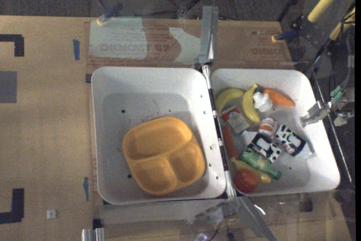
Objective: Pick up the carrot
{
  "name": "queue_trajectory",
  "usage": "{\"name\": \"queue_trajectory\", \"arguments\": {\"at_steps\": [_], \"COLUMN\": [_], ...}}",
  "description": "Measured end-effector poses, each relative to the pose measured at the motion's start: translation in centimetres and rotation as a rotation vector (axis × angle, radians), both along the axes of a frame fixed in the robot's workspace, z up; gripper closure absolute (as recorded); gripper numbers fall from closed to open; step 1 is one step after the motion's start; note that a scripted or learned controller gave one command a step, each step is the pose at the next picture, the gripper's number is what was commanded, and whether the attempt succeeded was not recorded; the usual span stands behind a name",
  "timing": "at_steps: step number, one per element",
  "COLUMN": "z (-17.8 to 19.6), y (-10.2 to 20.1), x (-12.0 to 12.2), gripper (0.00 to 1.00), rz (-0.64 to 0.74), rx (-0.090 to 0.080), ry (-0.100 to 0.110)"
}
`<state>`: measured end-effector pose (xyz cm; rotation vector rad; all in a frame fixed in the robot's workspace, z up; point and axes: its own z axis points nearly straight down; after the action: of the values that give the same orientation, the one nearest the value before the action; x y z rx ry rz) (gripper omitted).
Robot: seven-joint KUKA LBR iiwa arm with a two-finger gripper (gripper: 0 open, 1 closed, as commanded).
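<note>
A: Carrot (278, 97) lies untouched at the right bin's (327, 175) far side, beside the bananas (250, 104).
B: Gripper (322, 113)?
A: Possibly that grey shape at the bin's right rim; can't tell its state. Whole pick remains.

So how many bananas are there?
2. Both are in the right bin, near its top left: one banana lies against the divider, the other banana sits just right of it, beside the carrot. More could hide under the pile.
</note>
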<state>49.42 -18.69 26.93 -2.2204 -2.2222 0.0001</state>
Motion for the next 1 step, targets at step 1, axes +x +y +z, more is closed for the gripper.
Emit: {"name": "queue_trajectory", "arguments": {"at_steps": [1], "z": [-9.6], "y": [3.59], "x": [0.81], "gripper": [0.0], "rz": [-0.09], "rx": [0.0], "ry": [0.001]}}
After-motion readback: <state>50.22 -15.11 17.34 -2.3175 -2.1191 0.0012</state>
